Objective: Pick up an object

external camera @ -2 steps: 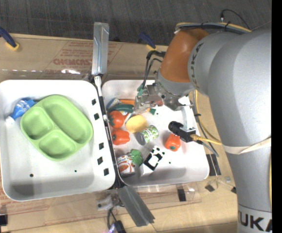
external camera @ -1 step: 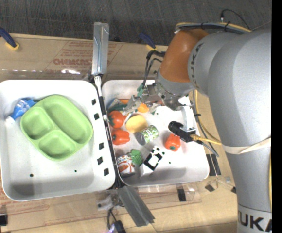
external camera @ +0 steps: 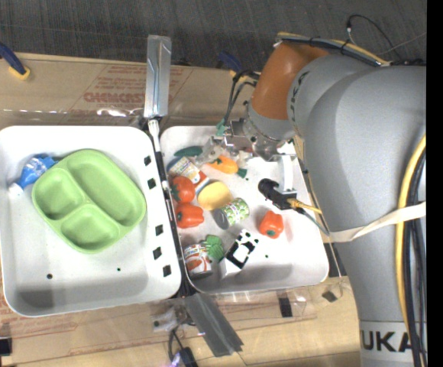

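Observation:
My gripper (external camera: 227,142) is low over the far end of the right bin (external camera: 302,262), just above a small orange piece (external camera: 226,164) and next to a teal item (external camera: 185,152). Nearer the middle lie a yellow lemon (external camera: 213,195), a green and white can (external camera: 235,211), two red-orange vegetables (external camera: 188,215) by the left wall and a red pepper (external camera: 270,223). A black and white object (external camera: 241,250), a green piece (external camera: 214,245) and a red-labelled can (external camera: 197,259) sit at the near end.
The left bin (external camera: 23,289) holds a green divided plate (external camera: 90,197) with a blue object (external camera: 33,168) tucked behind it. A metal divider bar (external camera: 157,75) stands between the bins at the back. The grey arm (external camera: 359,151) overhangs the right bin's right side.

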You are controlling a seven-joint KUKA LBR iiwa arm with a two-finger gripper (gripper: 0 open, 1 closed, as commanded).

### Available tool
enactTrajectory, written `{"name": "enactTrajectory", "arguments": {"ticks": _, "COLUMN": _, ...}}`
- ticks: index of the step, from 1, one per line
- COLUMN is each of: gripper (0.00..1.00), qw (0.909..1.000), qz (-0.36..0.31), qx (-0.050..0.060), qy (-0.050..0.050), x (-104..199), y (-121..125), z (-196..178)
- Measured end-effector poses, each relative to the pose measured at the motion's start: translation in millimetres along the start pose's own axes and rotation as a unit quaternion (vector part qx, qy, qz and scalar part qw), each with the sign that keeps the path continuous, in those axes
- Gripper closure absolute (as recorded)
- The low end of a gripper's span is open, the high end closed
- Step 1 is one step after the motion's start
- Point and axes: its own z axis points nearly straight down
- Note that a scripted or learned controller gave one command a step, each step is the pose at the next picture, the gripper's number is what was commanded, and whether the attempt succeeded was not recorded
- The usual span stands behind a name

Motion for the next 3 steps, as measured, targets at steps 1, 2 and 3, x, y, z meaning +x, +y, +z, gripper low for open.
{"name": "enactTrajectory", "arguments": {"ticks": 1, "gripper": 1.0, "qw": 1.0, "qz": -0.002, "qx": -0.003, "qy": -0.002, "x": -1.8, "y": 2.6, "z": -17.5}}
{"name": "enactTrajectory", "arguments": {"ticks": 2, "gripper": 0.0, "qw": 1.0, "qz": -0.002, "qx": -0.003, "qy": -0.002, "x": -1.9, "y": 2.4, "z": -17.0}}
{"name": "enactTrajectory", "arguments": {"ticks": 3, "gripper": 0.0, "qw": 0.9981, "qz": -0.062, "qx": -0.001, "qy": -0.001, "x": 20.7, "y": -29.6, "z": 0.5}}
